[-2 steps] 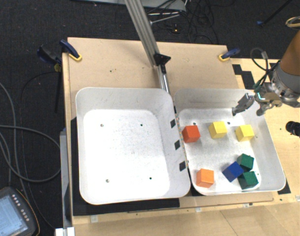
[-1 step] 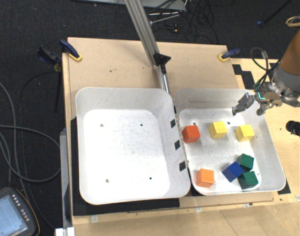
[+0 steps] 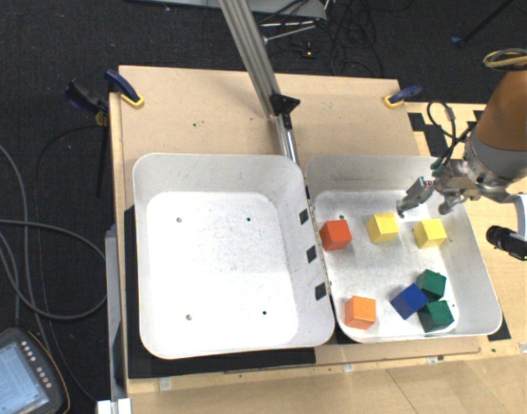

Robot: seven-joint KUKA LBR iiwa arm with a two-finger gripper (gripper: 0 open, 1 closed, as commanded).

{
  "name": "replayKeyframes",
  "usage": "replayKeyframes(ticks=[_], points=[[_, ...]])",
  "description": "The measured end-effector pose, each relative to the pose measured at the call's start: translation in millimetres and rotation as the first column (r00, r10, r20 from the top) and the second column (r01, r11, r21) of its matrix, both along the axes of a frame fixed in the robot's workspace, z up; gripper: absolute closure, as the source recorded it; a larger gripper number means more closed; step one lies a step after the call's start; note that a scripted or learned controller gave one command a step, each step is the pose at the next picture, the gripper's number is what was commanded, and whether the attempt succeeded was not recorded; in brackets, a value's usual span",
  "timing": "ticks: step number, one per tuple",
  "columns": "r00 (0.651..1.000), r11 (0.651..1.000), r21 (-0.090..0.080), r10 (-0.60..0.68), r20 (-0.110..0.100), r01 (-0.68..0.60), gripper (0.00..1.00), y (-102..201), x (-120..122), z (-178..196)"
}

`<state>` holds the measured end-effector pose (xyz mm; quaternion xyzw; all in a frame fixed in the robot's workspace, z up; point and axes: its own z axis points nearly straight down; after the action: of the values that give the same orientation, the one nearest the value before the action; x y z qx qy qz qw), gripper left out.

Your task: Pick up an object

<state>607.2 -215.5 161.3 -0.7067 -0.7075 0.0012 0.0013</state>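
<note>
The right bin (image 3: 470,257) holds several small blocks: a red-orange block (image 3: 335,234), a yellow block (image 3: 384,227), a second yellow block (image 3: 429,232), an orange block (image 3: 360,311), a blue block (image 3: 409,300) and two green blocks (image 3: 432,283) (image 3: 436,316). My gripper (image 3: 430,199) hangs over the bin's far right part, just above and between the two yellow blocks. Its fingers (image 3: 413,198) are spread apart and open, with nothing between them.
The left bin (image 3: 159,179) lies beside the right one on the wooden bench. A metal pole (image 3: 254,50) slants in from the top toward the gap between the bins. Clamps (image 3: 125,89) (image 3: 401,96) sit on the bench's far corners.
</note>
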Motion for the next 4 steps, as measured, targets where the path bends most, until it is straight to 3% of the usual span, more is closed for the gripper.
replayKeyframes(ticks=[1, 2, 3, 4], points=[[1.000, 1.000, -0.008, 0.000, 0.022, 0.000, 0.00, 3.4, 2.1, -37.2], [1.000, 1.000, -0.007, 0.000, 0.025, 0.000, 0.00, 2.9, 4.8, -42.4], [1.000, 1.000, -0.009, 0.001, 0.031, -0.001, 1.00, 2.6, 6.7, -31.5], [1.000, 1.000, -0.003, -0.003, 0.009, 0.003, 1.00, -3.6, -0.9, 21.3]])
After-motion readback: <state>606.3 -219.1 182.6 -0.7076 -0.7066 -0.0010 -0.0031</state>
